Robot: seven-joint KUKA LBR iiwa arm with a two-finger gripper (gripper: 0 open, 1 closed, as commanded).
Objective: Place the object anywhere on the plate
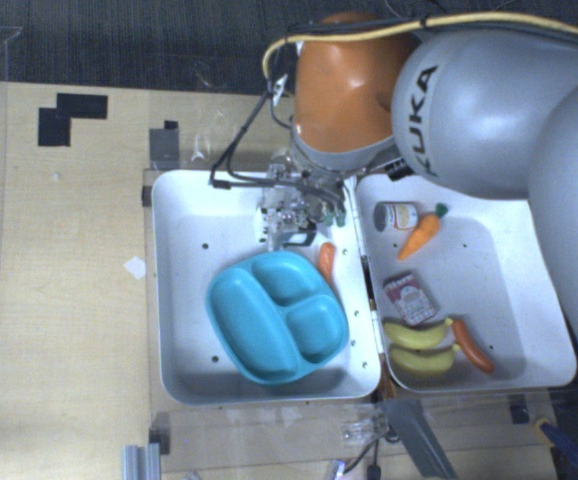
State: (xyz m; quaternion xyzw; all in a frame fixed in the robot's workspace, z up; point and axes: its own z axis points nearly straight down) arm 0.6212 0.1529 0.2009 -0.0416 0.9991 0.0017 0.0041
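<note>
gripper (291, 218): cannot tell its state | orange sausage-like object (326, 261): just beside gripper, lying against blue plate (277, 315) rim, not on it | risk: a slanted grasp may nudge it along bin wall

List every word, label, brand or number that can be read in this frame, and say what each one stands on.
"KUKA": black letters running up the grey arm housing, read sideways.
Small can in the right bin: has a label, too blurred to read.
Flat packet in the right bin: printed face, too small to read.
Blue plate in the left bin: no text seen.
</note>
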